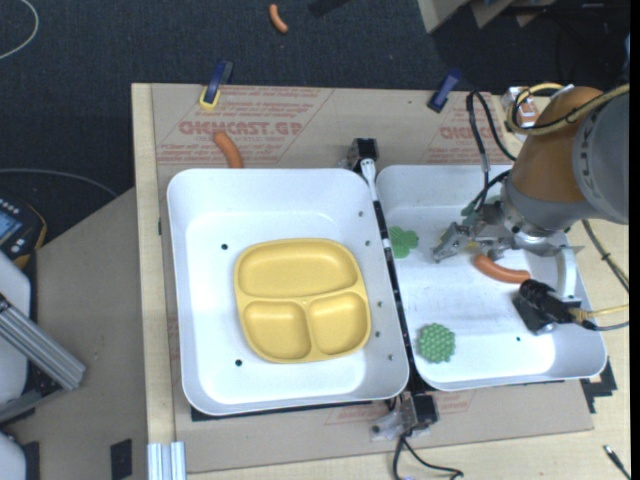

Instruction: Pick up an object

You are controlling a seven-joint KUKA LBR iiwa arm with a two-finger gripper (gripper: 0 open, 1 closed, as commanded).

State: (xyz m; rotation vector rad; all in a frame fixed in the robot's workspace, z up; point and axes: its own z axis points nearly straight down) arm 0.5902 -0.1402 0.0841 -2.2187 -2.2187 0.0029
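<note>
Orange, curved sausage [497,267] lies beside the pincer [452,242], whose opening I cannot tell.

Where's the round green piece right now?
The round green piece lies in the right bin, near its front left corner, apart from the tool.

Arm [600,158]: grey casing, broad orange band above wrist, black cables looped alongside. Gripper [448,246]: dull grey metal fingers; black block below wrist.
</note>
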